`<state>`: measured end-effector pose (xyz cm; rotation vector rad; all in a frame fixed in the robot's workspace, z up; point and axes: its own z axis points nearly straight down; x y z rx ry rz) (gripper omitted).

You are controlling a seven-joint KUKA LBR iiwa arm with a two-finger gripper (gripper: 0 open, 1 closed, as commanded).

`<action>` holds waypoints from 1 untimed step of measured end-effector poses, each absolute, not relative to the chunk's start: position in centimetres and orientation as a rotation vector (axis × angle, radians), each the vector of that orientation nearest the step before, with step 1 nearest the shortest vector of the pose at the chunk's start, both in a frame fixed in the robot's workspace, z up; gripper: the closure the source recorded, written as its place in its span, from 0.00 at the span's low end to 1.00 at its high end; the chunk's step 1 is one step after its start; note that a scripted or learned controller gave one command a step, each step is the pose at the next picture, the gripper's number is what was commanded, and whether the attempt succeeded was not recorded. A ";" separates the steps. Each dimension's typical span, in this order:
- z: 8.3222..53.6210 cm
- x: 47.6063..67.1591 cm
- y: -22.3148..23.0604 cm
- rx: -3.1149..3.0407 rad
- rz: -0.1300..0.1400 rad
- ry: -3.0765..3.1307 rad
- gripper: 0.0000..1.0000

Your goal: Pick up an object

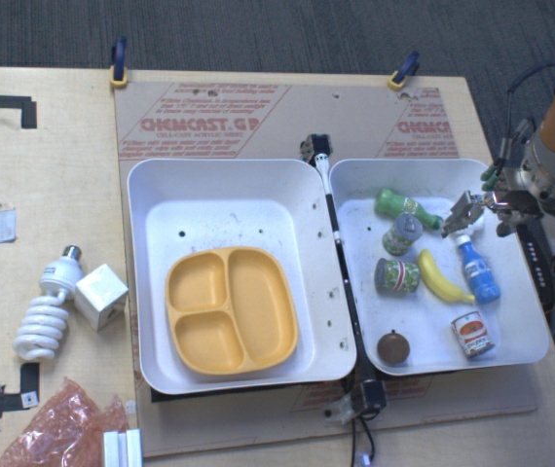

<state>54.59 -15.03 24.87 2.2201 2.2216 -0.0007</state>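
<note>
On the far left of the tabletop, a spiral light bulb is lying beside a small white cube, with a crumpled red bag sitting below them near the front edge. Next comes the left bin, which is holding a yellow divided plate.

The right bin is carrying all the likely candidates for picking. A green bottle is lying toward the back, a grey bottle is sitting just in front of it, and a green can is resting below that. A brown ball is sitting near the front wall. A banana is lying at a slant in the middle, with a blue spray bottle just to its right and a red-labelled tin further forward.

The claw is hovering at the bin's back right, just above the white top of the spray bottle; its fingers appear to be standing apart, with nothing between them.

By my reading, the arm is lining up its approach and no grasp is made yet. The next move is calling for a descent straddling one object, probably the spray bottle, without nudging the banana alongside.
</note>
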 end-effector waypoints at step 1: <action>9.2 56.4 -12.1 2.222 -0.001 2.221 0.00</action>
